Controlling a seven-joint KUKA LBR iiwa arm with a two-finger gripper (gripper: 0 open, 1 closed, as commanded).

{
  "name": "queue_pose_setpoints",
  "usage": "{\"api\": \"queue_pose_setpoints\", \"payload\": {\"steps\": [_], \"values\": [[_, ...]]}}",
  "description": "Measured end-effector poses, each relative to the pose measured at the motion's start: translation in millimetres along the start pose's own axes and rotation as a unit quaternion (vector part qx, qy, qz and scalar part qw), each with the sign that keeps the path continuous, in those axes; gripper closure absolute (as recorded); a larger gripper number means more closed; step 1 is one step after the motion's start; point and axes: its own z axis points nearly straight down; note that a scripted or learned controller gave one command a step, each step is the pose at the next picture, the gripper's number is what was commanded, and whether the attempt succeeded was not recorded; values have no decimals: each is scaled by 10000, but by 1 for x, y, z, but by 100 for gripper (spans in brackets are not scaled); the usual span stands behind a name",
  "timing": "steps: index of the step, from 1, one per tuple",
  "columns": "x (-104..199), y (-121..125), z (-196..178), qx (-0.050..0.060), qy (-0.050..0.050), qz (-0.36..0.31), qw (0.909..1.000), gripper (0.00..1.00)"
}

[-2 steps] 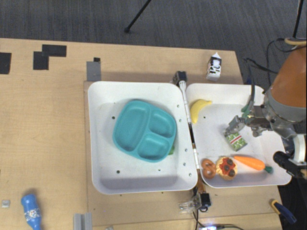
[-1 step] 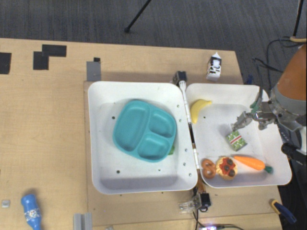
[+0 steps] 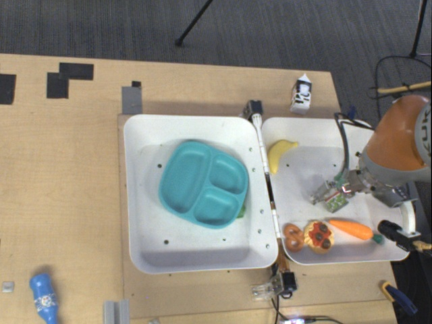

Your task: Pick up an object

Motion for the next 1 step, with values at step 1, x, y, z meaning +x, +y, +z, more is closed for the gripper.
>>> {"api": "queue_pose_setpoints", "payload": {"steps": [1], "values": [[0, 2, -12, -21, -6, -7, 10000, 100]]}}
